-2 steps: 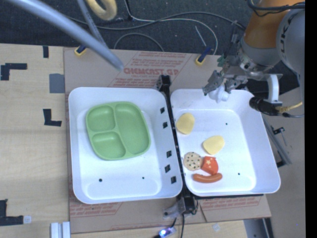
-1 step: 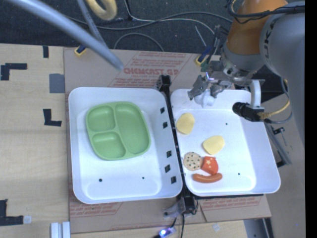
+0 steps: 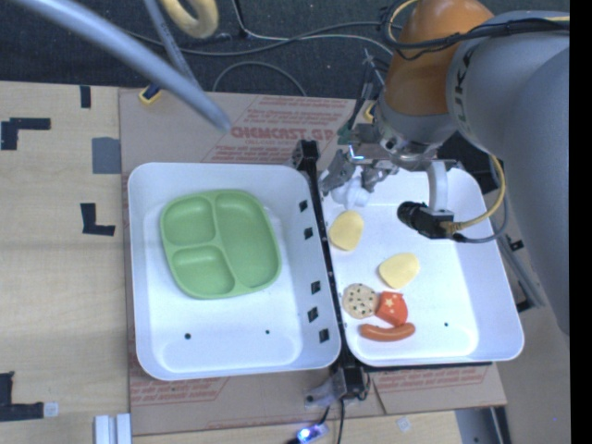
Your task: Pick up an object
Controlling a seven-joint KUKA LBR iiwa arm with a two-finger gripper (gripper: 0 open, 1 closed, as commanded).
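Two white bins (image 3: 153, 276) sit side by side. One green divided plate (image 3: 220, 243), two yellow pieces (image 3: 348, 230), one cookie (image 3: 358, 300), one tomato (image 3: 393, 308), one sausage (image 3: 386, 332).

Wooden bench (image 3: 55, 276) (dark floor (image 3: 305, 7) behind)

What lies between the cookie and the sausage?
In the camera view, a red tomato piece sits between the cookie and the sausage, touching or nearly touching both.

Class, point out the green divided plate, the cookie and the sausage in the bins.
green divided plate (image 3: 220, 243): camera view, on its central divider.
cookie (image 3: 358, 300): camera view, on its middle.
sausage (image 3: 387, 332): camera view, on its mid-length.
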